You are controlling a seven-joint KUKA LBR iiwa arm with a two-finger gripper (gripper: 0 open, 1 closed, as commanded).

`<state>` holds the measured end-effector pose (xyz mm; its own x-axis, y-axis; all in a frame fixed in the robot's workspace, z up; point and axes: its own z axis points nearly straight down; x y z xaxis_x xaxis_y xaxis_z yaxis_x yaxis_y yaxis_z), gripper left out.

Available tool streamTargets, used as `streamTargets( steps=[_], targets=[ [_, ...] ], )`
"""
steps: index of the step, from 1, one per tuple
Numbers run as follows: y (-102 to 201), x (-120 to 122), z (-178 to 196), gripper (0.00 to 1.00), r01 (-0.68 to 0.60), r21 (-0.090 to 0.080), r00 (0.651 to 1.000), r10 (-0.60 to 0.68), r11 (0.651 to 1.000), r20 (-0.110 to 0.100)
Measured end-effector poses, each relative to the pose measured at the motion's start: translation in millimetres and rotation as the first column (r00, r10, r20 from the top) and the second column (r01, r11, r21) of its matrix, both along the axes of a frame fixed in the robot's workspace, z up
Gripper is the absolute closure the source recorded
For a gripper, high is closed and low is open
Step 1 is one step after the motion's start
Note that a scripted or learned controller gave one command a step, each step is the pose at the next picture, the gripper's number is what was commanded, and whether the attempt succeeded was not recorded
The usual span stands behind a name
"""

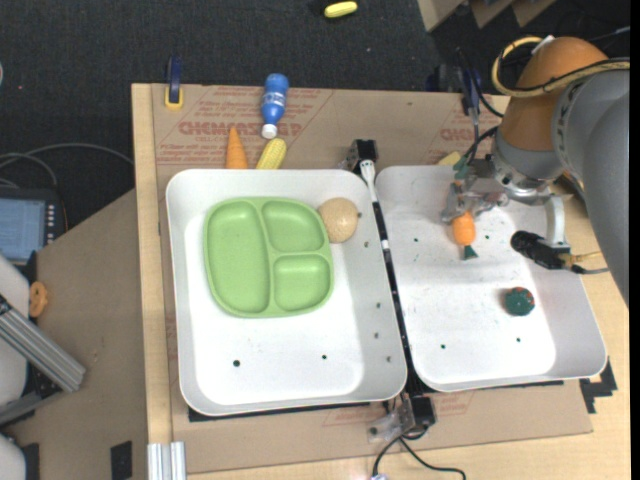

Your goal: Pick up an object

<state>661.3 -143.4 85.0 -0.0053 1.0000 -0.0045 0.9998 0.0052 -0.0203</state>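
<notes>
The end effector [468, 200] is small and dark in the camera view, so its fingers cannot be told apart. It covers the top of the carrot [464, 231] below it, and it is not clear if it touches the carrot. The arm [590, 98] is cut off by the right edge. The left bin [190, 298] hides the lower part of the orange cone [235, 151] and of the corn [271, 154]. At the left edge a blue screen [20, 230] is cut off.

Even overhead light (slightly soft focus)
</notes>
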Motion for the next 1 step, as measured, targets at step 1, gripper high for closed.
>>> streamTargets(
  steps=[1],
  targets=[
    [61.7,-22.7,106.9,1.0,0.0,0.005,1.0,0.0,1.0,0.028]
  ],
)
